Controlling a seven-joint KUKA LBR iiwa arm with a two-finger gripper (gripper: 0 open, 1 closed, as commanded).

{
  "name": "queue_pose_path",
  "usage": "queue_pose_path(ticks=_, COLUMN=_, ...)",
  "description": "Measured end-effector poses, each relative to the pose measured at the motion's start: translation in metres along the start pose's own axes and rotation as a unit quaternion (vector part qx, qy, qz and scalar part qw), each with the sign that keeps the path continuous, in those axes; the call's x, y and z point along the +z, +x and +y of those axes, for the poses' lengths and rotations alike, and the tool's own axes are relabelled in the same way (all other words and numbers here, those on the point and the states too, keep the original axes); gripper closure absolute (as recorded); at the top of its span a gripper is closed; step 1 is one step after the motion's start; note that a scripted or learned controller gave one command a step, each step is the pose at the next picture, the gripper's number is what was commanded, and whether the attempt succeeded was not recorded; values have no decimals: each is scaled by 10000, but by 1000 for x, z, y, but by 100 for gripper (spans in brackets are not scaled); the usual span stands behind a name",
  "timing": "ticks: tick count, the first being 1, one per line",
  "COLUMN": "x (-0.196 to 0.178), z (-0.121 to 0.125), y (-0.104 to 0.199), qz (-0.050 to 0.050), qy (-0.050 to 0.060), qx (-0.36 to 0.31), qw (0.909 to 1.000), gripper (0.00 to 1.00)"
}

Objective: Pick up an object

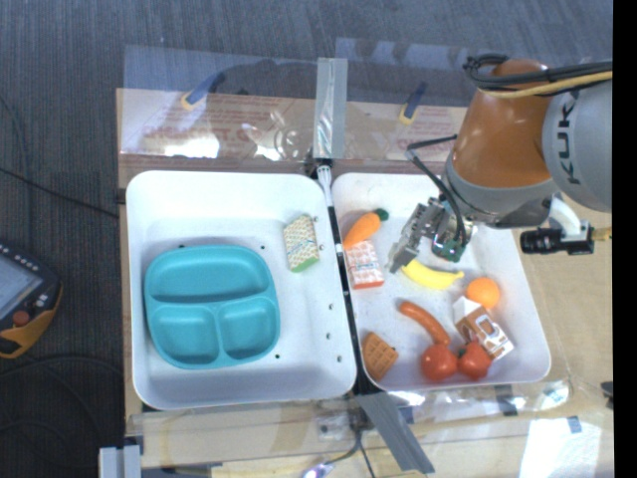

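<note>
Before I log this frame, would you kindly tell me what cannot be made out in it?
- Tool, camera view: too small and blurred to tell how its fingers stand, or whether it touches the banana just below.
- Small carton: print too small to read.
- Right bin: the arm hides its far right corner.
- Device: cut off by the left edge.

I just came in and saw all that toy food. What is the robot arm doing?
The robot arm is trying to pick something up. Its pincer hangs over the right bin, just above a yellow banana, with nothing in its grip. Around it lie a toy carrot, a sausage, two tomatoes and an orange. The left bin holds a blue divided plate and a sponge.
</note>
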State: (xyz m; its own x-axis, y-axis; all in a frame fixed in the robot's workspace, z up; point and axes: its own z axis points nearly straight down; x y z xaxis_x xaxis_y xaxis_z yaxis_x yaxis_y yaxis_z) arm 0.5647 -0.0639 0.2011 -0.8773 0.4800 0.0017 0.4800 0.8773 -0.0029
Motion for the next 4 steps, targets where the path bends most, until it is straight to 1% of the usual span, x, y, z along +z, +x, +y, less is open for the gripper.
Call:
queue_pose_path(ticks=1, x=-51, z=46, y=33, qz=1, qy=-4, qx=1398, qw=9902, gripper=100)
queue_pose_path(ticks=2, x=-49, z=91, y=46, qz=10, qy=9, qx=1986, qw=9801, gripper=100)
queue_pose_path(ticks=3, x=-41, z=139, y=31, qz=-5, qy=15, qx=1541, qw=9880, gripper=100)
queue_pose_path(ticks=4, x=-81, z=94, y=-44, qz=-10, qy=12, qx=2516, qw=9678, gripper=100)
